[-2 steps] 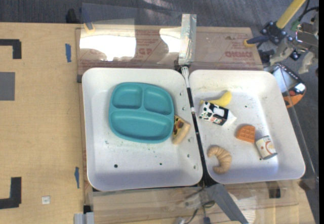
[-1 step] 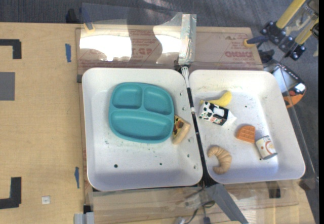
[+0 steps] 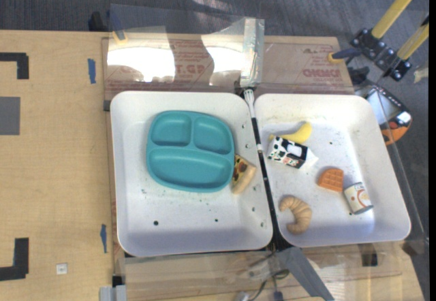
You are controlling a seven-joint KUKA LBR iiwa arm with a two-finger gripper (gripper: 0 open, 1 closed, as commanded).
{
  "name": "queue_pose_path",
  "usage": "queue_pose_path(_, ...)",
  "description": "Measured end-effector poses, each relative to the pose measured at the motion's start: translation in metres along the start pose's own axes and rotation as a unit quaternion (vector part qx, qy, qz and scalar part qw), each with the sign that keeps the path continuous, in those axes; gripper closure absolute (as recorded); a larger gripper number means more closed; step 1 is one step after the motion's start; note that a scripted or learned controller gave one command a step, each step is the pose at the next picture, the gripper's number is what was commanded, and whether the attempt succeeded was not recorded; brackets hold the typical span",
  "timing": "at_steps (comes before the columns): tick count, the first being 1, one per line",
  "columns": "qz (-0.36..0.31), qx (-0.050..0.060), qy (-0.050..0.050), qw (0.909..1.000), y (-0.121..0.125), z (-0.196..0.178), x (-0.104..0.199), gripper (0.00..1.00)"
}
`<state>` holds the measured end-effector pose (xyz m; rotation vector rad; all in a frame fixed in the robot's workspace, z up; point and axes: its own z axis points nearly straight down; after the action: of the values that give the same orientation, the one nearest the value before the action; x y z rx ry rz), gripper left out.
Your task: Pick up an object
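The right bin (image 3: pixel 381 218) holds several small objects. These are a yellow banana (image 3: pixel 302 131), a black-and-white spotted carton (image 3: pixel 287 152), an orange waffle-like piece (image 3: pixel 331 179), a small can (image 3: pixel 357 198) lying on its side and a tan croissant (image 3: pixel 296 213). In the left bin (image 3: pixel 129 225) lies a teal divided plate (image 3: pixel 191 150), with a pizza-like slice (image 3: pixel 242 172) against its right edge. My gripper (image 3: pixel 393 120), below the arm's orange band, hangs just past the right bin's upper right rim, apart from all the objects.
A clear plastic sheet and cardboard (image 3: pixel 184 61) stand behind the bins. Yellow stand legs with black clamps (image 3: pixel 381 48) rise at the upper right. The wooden bench (image 3: pixel 48 156) stretches to the left.
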<state>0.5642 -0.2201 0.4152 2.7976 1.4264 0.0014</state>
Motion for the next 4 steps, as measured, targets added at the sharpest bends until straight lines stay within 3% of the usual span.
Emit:
queue_pose_path(1,0.146,0.000,0.000,0.9892,0.019,-0.020,0.031,0.00)
queue_pose_path(2,0.323,0.001,-0.001,0.9466,0.057,-0.018,0.076,0.00)
queue_pose_path(3,0.191,0.001,-0.001,0.9815,0.040,-0.021,0.024,0.00)
queue_pose_path(4,0.361,0.001,0.000,0.9324,0.054,-0.019,0.037,0.00)
